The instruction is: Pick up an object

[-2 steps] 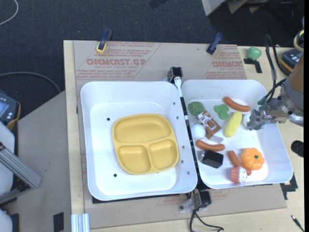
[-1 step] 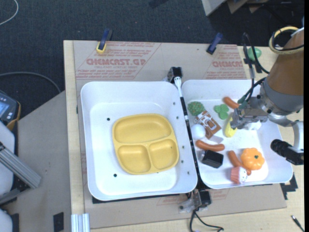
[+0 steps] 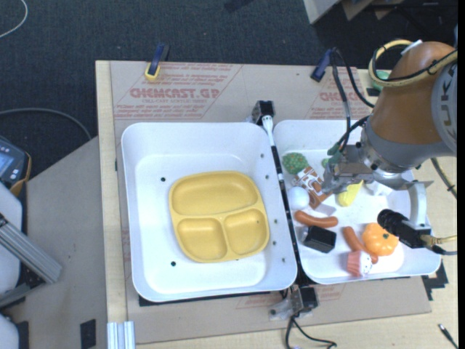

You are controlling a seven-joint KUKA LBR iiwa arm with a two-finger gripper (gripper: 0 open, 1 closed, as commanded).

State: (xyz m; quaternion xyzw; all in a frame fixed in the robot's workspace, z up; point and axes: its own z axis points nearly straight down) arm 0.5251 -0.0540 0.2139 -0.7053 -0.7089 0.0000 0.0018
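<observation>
Since the grey two-finger gripper (image 3: pixel 336 186) hangs low over the right white bin (image 3: pixel 407 267), crowded with toy food like the green broccoli piece (image 3: pixel 294 162) and orange sausage (image 3: pixel 316 219), it could easily nudge neighbours and grab nothing.
</observation>
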